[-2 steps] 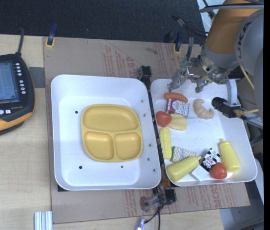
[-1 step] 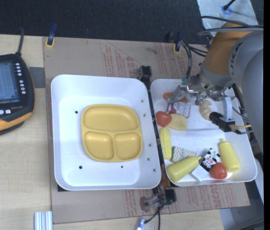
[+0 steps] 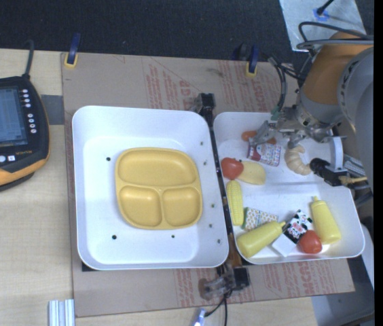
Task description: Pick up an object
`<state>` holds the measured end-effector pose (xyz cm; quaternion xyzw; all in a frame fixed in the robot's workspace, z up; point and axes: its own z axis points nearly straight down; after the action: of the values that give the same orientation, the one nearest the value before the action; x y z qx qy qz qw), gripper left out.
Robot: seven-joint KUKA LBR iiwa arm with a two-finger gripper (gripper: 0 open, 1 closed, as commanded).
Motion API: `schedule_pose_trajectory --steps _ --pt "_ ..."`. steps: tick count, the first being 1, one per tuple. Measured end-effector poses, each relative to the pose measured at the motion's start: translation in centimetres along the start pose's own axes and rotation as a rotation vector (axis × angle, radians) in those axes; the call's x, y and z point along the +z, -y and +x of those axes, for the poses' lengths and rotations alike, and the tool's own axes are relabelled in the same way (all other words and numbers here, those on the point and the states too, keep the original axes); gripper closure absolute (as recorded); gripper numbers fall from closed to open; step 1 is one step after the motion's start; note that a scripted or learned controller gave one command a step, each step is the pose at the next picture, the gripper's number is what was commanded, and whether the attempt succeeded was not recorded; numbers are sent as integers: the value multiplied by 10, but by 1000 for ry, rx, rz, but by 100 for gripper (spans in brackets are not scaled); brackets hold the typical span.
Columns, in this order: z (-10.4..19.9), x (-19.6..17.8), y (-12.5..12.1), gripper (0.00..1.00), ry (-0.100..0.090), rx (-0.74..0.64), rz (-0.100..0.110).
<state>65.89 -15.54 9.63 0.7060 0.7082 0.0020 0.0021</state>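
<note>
A: What lies nearest the front rim of the right bin [image 3: 354, 253]?

B: A red tomato [image 3: 309, 242], two yellow bottles [image 3: 324, 221] [image 3: 259, 237] and a black-and-white toy [image 3: 299, 224], crowded together. The corn cob [image 3: 235, 202] lies along the left wall.

A: Any open floor?

B: A bare strip mid-bin, right of the yellow lemon-like piece [image 3: 251, 174].

A: And the gripper [image 3: 278, 132]?

B: At the far end, over a patterned packet [image 3: 267, 154], beside a croissant [image 3: 298, 159]. Whether it grasps anything, I cannot tell.

A: The left bin [image 3: 89, 182]?

B: It holds a yellow divided tray [image 3: 158, 187].
</note>
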Motion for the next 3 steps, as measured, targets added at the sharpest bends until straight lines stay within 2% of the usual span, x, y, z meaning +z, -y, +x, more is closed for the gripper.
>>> schedule_pose_trajectory --steps 1,2,3 --pt "-36 0 0 0 1 0 0" --pt "-57 0 127 0 0 -2 6" --pt "-3 4 155 0 -2 -4 10"
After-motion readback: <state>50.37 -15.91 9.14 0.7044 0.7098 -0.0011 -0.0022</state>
